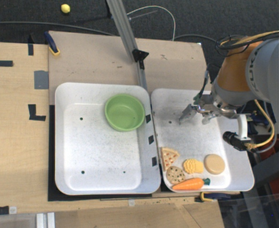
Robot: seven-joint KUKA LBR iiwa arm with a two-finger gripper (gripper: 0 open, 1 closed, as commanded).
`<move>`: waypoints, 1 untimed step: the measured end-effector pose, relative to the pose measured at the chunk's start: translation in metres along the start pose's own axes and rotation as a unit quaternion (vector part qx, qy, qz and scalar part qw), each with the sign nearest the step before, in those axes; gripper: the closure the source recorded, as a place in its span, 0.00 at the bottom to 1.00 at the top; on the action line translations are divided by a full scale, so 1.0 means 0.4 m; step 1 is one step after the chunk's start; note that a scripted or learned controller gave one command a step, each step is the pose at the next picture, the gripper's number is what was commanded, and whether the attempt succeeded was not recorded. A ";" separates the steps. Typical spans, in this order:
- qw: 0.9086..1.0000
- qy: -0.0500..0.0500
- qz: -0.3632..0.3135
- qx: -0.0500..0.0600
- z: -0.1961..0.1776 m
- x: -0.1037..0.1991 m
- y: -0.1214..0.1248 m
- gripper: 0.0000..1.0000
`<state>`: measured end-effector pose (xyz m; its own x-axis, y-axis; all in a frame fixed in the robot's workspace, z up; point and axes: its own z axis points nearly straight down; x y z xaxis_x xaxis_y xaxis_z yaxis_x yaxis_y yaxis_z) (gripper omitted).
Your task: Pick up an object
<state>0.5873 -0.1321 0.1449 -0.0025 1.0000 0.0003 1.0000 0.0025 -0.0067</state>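
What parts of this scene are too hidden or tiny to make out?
- End effector over the right bin: its grip is too small to judge.
- Right bin's far right rim: hidden by the arm.
- Yellow object on the dark floor: too small to identify.
- Carrot: its underside is hidden.

Grey arm (267,65), orange wrist band, yellow cable, metal hand (195,116).

A: Left bin?
B: One green bowl (125,112), upright, near the far right corner.

A: Right bin?
B: Five pieces clustered along the near edge: pizza slice (168,156), chocolate-chip cookie (175,175), yellow corn piece (192,166), round tan bun (215,164), and an orange carrot (190,184) lying flat along the rim.
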 end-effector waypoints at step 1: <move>1.000 0.000 0.000 0.001 0.136 0.003 -0.004 0.00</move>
<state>0.5852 -0.1309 0.0904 -0.0016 1.0000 0.0004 1.0000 0.0017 -0.0078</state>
